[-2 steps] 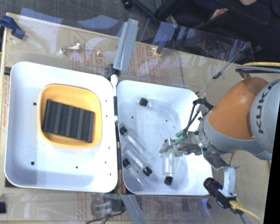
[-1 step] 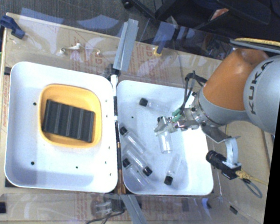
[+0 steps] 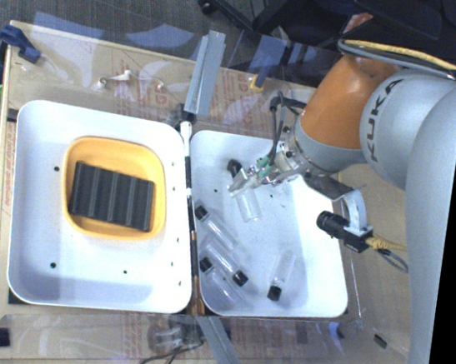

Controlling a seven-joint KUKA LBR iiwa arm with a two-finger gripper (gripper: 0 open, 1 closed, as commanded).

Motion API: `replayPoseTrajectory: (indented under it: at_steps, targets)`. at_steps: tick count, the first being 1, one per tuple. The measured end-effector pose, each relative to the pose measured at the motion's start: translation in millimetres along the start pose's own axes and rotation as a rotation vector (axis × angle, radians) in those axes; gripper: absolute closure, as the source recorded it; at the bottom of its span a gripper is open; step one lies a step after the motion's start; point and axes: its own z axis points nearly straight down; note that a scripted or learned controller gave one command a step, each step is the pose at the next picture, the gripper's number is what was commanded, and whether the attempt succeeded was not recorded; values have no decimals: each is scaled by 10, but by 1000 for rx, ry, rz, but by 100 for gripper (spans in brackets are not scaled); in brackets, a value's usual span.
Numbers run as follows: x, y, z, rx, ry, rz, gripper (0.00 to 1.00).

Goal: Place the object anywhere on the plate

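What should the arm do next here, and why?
Probably lower a little onto a clear vial in the right bin. The gripper hangs over the vials there, far from the yellow plate in the left bin.

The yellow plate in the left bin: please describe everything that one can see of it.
The yellow plate is a rounded rectangle with a raised, glossy rim, and it looks like plastic. It lies flat in the left white bin, nearer to that bin's far side. A dark grey ribbed insert with parallel grooves covers most of its middle, so that the yellow shows mainly as a border, widest at the far side. Nothing else touches it. The pincer is over the right bin, apart from the plate.
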Motion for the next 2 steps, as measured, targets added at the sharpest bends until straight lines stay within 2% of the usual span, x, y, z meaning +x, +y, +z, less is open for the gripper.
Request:
replayPoseTrajectory:
  at_steps: [1,2]
  targets:
    - [388,147,83,3,2,-144,100]
    - [851,129,62,3,2,-354,100]
